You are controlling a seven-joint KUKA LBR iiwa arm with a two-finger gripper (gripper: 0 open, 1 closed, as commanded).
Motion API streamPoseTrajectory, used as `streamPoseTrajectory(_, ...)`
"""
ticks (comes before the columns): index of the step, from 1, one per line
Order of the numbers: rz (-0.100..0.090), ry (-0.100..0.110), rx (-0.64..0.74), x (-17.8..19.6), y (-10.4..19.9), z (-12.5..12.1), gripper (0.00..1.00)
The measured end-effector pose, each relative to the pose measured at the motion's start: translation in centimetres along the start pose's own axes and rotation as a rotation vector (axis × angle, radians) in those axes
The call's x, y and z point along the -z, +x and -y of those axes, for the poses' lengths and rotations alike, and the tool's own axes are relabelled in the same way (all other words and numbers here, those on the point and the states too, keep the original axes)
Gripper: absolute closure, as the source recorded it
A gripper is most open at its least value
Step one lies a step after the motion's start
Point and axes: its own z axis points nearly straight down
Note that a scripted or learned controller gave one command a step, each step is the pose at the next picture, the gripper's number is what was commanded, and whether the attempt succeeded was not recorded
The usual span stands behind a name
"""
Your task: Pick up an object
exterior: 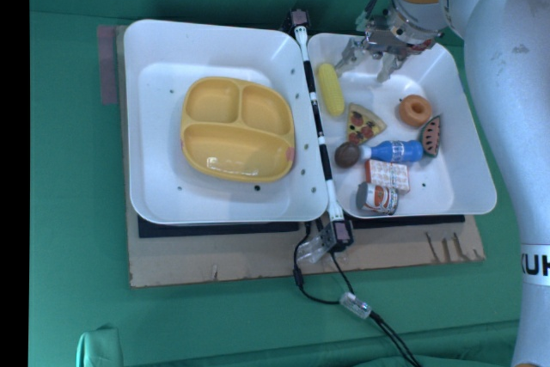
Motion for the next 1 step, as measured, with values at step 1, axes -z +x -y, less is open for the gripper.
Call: streamPoseTrajectory(1, -0.001, 0.0, 0.0, 0.0, -0.09, -0.01, 0.0)
